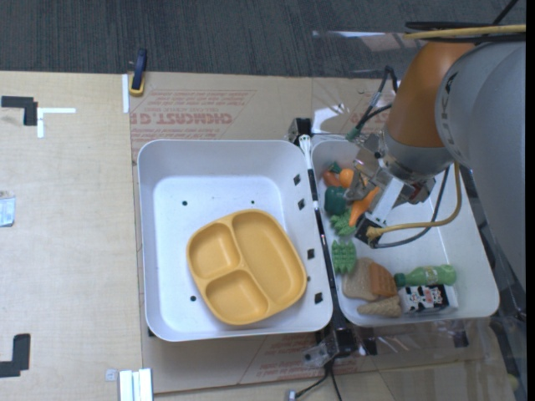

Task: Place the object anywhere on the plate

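From above, my claw (365,200) hangs low over the toy food in the right white bin (468,291), seemingly to pick something; I cannot tell its state or which piece. The three-part yellow plastic plate (245,266) waits in the left white bin (159,224), its long axis diagonal.

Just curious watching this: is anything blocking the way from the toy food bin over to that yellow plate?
Only the two bins' touching walls lie between the toy food pile and the yellow three-compartment plastic plate.
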